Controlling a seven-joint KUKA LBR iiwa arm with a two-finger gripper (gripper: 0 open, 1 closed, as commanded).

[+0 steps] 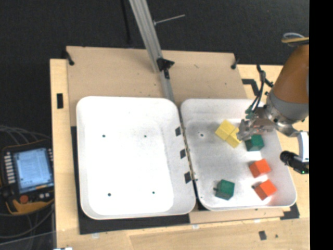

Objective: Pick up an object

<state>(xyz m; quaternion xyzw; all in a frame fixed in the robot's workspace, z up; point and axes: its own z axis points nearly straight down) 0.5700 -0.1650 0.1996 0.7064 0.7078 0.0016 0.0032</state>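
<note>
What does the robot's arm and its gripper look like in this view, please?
The arm is bulky and rounded, with an orange band above a grey wrist section. Thin dark cables run along its side. The gripper at its end is a small grey metal assembly.

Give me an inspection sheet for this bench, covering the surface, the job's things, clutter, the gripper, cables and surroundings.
Surface: wooden bench bearing two shallow white bins, left bin and right bin, side by side.
Job's things: all in the right bin: yellow block, green block beside it, another green block near the front, two orange blocks toward the right.
Clutter: nothing seen.
Gripper: gripper low in the right bin, between the yellow block and the near green block; its state cannot be told.
Cables: grey cables at the far left, above the pendant.
Surroundings: handheld pendant with lit screen at left; metal pole slanting over the bench; dark floor.
</note>
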